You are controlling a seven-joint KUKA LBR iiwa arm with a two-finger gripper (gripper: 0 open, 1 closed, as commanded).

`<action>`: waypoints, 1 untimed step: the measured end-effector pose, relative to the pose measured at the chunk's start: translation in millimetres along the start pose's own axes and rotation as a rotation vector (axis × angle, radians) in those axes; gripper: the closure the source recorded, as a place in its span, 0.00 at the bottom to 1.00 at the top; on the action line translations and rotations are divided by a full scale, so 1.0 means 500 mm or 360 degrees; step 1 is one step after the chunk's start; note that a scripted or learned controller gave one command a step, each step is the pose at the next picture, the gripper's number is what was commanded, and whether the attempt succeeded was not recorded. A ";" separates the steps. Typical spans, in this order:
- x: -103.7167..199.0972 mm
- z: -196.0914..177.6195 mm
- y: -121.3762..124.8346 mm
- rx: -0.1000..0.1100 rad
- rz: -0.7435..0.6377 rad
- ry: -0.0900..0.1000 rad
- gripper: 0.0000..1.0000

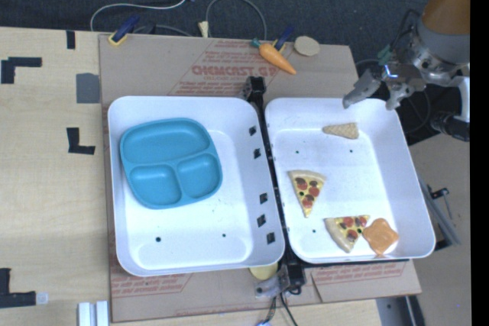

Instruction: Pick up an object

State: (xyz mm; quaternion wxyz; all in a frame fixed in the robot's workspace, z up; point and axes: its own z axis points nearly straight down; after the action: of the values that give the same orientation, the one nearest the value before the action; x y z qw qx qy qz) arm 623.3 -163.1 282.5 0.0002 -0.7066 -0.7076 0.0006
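The right bin (397, 135) holds a pale tan wedge (341, 131) near its far edge, one pizza slice (307, 189) in the middle, a second pizza slice (346, 229) at the near edge and an orange bread-like piece (380, 236) beside it. My gripper (377, 94) hangs over the bin's far right corner, open, with nothing between its fingers. It is up and to the right of the tan wedge, apart from it.
The left bin (237, 237) carries a blue divided plate (170, 162). Behind the bins on the cardboard lie a toy carrot (276, 59) and a round tan piece (307, 46). Cables run across the back. A black clip line (262, 164) divides the bins.
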 end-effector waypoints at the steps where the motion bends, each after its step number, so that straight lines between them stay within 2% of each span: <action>1: 0.103 0.191 -0.096 0.0017 -0.0002 0.0007 0.00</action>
State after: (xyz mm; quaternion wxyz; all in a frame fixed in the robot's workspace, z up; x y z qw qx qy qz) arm 575.3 -111.7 186.8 0.0055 -0.7061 -0.7081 0.0029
